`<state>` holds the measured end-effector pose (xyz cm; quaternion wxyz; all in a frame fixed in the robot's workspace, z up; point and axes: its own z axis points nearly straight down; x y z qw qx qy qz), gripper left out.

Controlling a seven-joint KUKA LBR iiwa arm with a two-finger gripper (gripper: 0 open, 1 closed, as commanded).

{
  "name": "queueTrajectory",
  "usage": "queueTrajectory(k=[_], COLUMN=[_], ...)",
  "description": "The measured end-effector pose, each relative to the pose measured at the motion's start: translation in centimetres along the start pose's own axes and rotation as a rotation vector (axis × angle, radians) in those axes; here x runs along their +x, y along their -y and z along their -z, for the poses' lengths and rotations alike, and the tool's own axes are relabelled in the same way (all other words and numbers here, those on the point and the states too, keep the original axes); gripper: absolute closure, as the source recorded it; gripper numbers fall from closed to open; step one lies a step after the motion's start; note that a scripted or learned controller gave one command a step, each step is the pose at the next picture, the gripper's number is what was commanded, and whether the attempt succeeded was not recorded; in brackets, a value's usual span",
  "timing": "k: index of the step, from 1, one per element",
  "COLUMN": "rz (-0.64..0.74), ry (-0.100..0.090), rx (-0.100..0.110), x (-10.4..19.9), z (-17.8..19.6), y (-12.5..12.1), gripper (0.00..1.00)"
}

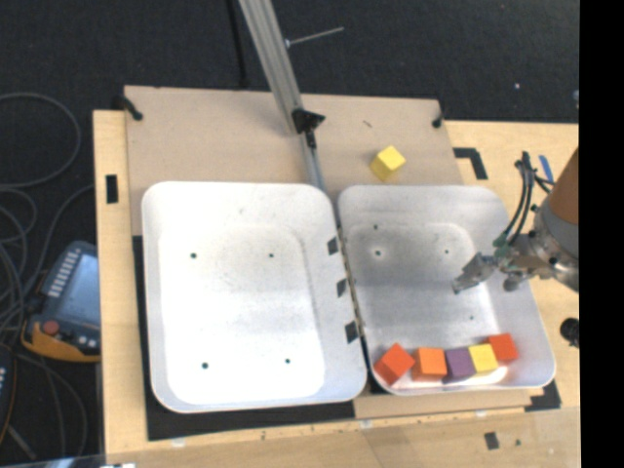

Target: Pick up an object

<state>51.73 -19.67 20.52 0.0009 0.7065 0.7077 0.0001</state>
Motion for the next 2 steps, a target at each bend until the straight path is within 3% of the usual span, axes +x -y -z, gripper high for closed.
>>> queueTrajectory(k=[1, 2], rz=[0.009, 0.007], ry=[-0.003, -0.004], rx=[-0.004, 0.007], x=[11.6, 19.8], z=[5.2, -1.2], y=[-2.8, 0.8], gripper=[0.0, 0.0])
